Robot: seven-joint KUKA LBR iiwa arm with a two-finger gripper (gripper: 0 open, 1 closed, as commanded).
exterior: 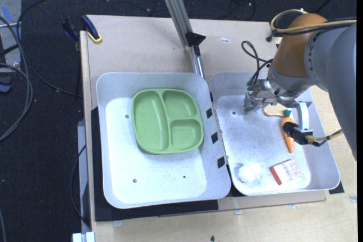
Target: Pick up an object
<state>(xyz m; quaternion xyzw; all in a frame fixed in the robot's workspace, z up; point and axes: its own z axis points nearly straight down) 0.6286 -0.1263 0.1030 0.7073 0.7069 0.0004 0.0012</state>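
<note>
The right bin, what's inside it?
In the right bin lie an orange carrot, a white ball and a small red-and-white packet. The arm covers the bin's far corner, so anything there is hidden.

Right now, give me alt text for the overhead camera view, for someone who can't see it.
A grey robot arm's gripper hovers over the right white bin, which holds an orange carrot-shaped toy, a white crumpled lump and a red-and-white packet. The left white bin holds a green divided plastic plate.

On the table (142, 37), a divided plate (168, 121) lies in the nine o'clock bin (113, 178); a carrot (289, 136), box (285, 171) and ball (249, 173) lie in the three o'clock bin (255, 139).
</note>
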